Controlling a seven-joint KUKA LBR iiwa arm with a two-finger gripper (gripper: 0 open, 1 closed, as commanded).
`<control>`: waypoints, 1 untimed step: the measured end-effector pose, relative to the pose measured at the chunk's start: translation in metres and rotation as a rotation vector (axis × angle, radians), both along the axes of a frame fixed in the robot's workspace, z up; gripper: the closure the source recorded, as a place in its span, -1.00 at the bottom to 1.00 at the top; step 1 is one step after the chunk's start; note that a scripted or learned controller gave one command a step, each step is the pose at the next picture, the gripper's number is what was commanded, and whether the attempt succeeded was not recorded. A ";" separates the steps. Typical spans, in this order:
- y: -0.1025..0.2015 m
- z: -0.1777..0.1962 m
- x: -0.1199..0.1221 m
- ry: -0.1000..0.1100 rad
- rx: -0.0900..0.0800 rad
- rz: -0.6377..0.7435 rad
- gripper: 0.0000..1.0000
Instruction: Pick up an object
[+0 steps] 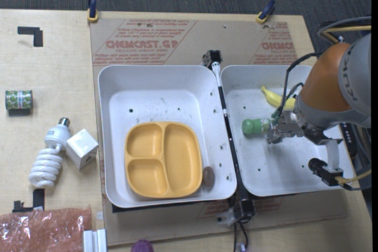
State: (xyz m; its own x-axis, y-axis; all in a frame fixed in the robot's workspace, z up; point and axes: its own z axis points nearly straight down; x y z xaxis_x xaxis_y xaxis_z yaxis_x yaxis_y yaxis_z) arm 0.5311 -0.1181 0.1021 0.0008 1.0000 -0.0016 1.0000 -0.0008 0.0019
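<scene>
Presently, we logged the pincer (pixel 275 134) low inside the right bin (pixel 260 177), reaching in from the arm's side; whether it was released or clenched we could not tell, its tip being too small and shadowed.

Item, likeliest target: green bottle (pixel 255 126), lying on its side just beside the pincer, on the side away from the arm. It appeared close to the tip, perhaps touching; we saw nothing gripped. We judged the low, near pose an approach to this piece.

Item: banana (pixel 273 96), beyond the pincer toward the bin's far wall, partly under the wrist.

Item: left bin (pixel 112 144), well apart from the pincer, past the shared divider. Contents: yellow divided plate (pixel 163 159), three compartments, nothing visible in them; small brown object (pixel 208 176) touching the plate's edge nearest the pincer.

Item, on the worktop (pixel 53 68) farthest from the pincer: spiral bulb (pixel 48 159), white cube (pixel 82 148), green can (pixel 18 100).
</scene>
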 end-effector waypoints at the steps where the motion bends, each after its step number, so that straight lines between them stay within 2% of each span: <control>1: 0.000 0.000 0.000 0.000 0.000 0.000 -1.00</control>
State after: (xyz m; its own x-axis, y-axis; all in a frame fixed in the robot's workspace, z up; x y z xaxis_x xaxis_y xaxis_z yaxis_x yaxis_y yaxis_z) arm 0.5310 -0.1181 0.1021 0.0009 1.0000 -0.0015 1.0000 -0.0009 0.0018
